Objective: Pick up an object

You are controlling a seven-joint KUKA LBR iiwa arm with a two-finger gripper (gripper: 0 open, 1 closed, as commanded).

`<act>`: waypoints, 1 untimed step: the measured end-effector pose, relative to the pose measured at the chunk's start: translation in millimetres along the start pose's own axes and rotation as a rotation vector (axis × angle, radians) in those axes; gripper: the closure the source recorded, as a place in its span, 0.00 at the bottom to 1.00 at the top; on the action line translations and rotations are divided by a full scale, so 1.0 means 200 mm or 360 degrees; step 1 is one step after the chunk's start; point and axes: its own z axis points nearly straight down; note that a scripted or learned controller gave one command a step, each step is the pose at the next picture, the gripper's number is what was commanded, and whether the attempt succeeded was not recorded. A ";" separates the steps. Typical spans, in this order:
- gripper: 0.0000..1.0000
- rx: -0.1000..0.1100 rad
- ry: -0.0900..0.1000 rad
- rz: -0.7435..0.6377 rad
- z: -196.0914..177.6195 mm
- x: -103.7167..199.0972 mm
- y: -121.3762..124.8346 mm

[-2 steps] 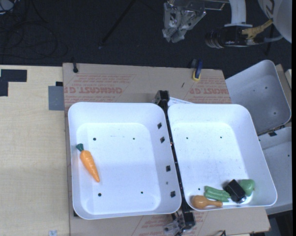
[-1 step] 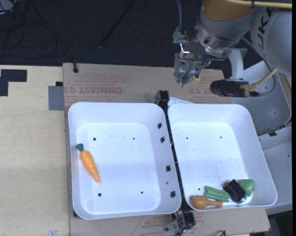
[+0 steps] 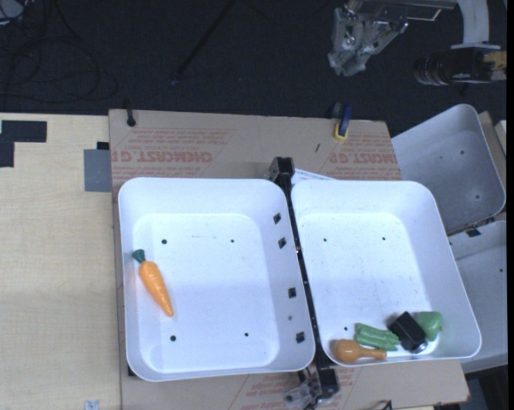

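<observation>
An orange toy carrot [image 3: 155, 287] with a green top lies at the left side of the left bin [image 3: 197, 195]. In the near right corner of the right bin [image 3: 368, 195] sit a green pod-shaped toy [image 3: 376, 336], a black block [image 3: 408, 331], a green piece [image 3: 429, 321] and an orange pear-shaped toy [image 3: 356, 351]. My gripper [image 3: 353, 56] hangs high at the top of the view, beyond the far edge of the bench and well away from both bins, with nothing visible between its fingers.
Both bins rest on a cardboard sheet [image 3: 240, 148] on the wooden bench. A black clamp bar [image 3: 293, 263] runs between the bins. A blue and yellow clip [image 3: 343, 122] stands at the cardboard's far edge. A grey metal panel [image 3: 453, 161] lies to the right.
</observation>
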 end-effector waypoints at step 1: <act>1.00 0.0050 -0.0006 0.0008 0.85 -0.11 -0.01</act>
